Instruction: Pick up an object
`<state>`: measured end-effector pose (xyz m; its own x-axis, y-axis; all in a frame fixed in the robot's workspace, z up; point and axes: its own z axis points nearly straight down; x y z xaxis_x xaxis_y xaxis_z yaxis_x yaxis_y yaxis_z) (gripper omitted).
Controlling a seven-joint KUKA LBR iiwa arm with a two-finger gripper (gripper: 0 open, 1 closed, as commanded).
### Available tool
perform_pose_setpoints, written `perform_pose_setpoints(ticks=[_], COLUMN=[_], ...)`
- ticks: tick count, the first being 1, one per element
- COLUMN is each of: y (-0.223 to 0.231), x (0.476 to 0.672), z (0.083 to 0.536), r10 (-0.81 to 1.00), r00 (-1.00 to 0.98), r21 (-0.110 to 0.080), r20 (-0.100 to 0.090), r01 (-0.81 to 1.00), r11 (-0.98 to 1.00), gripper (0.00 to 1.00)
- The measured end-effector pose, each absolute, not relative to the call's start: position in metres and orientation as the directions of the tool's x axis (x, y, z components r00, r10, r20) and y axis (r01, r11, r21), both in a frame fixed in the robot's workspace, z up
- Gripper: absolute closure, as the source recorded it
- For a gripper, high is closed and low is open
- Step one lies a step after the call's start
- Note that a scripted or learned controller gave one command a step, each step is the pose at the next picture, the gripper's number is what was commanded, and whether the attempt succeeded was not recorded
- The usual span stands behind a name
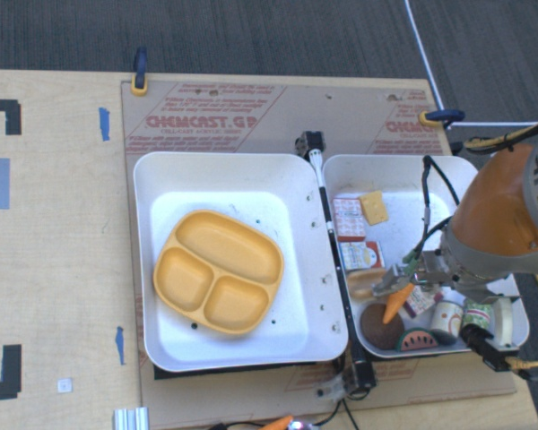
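The right bin (403, 164) holds several small items. A tan cracker (373, 208) and a red and white carton (350, 231) lie near its far left. An orange carrot (393, 305), a brown round piece (379, 326) and a watermelon slice (415, 339) crowd its near end. My gripper (410, 275) is low over that pile, right above the carrot. The wrist hides what sits directly under it. No object can be seen held in it.
The left bin (152, 182) holds a yellow divided plate (219, 271). A black bar (327, 213) runs between the two bins. The arm's orange band (502, 209) hangs over the right bin's right side, with a cable (428, 213) looping beside it. A small can (482, 316) lies at the near right.
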<state>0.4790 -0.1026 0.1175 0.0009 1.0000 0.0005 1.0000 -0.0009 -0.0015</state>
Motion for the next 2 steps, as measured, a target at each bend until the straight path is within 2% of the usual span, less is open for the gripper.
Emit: perform_pose_setpoints(ticks=[1,2], y=[-0.102,-0.043], x=[0.481,0.481], z=[0.128,0.185], r10=[1.000,1.000], r00=[0.000,-0.002], r21=[0.003,0.002], r20=[0.000,0.001], r01=[1.000,1.000], r11=[0.000,0.002], gripper=[1.00,1.00])
